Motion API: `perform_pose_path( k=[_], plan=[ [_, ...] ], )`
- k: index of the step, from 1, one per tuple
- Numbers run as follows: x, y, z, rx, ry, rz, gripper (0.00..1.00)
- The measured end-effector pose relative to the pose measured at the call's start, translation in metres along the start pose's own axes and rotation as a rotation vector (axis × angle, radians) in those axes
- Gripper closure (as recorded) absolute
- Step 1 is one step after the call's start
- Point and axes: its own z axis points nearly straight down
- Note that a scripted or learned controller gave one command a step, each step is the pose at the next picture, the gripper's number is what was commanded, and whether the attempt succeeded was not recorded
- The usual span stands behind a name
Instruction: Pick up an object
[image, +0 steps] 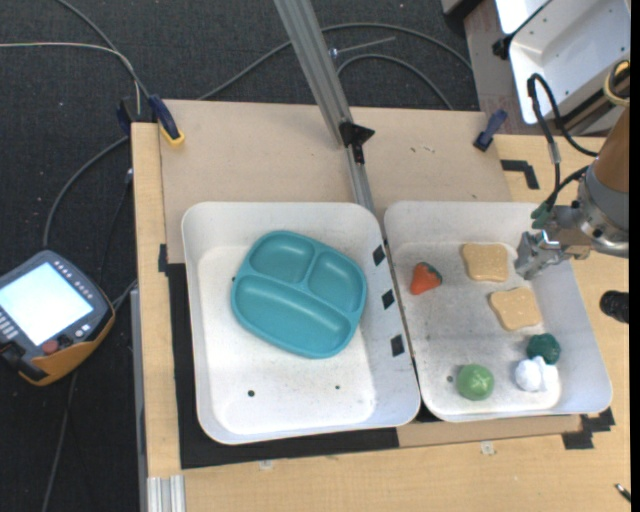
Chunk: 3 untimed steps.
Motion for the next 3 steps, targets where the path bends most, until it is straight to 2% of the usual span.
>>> perform_pose_path(
  k=[1,2,3],
  plan=[
    [0.051,0.015,0.012,0.007,0.005,-0.004,1.0],
    [0.096,0.029,0.02,0.006,0.003,-0.004,1.0],
    [0.141,0.055,0.016,0.004,0.004,-0.005,1.0]
  ],
)
